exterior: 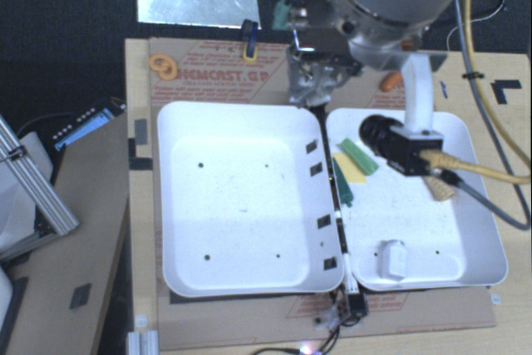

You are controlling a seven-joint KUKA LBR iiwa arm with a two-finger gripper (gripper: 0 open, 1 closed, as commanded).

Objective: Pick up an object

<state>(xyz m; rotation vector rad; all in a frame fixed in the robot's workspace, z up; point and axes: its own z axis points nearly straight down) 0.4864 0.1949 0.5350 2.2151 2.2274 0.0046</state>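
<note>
My gripper hangs above the far end of the divide between the two bins, under the large grey wrist. In the right bin a green and yellow block lies near the left wall, with a dark green strip just below it. A white object rests near the front of that bin. A tan brush-like piece lies toward the right, partly under a cable. The gripper is well behind all of these, and nothing shows between its tips.
The left bin sits beside the right one. A black cylindrical unit on a white bracket hangs over the right bin, with a yellow cable trailing right. An orange item lies behind the bin on the cardboard.
</note>
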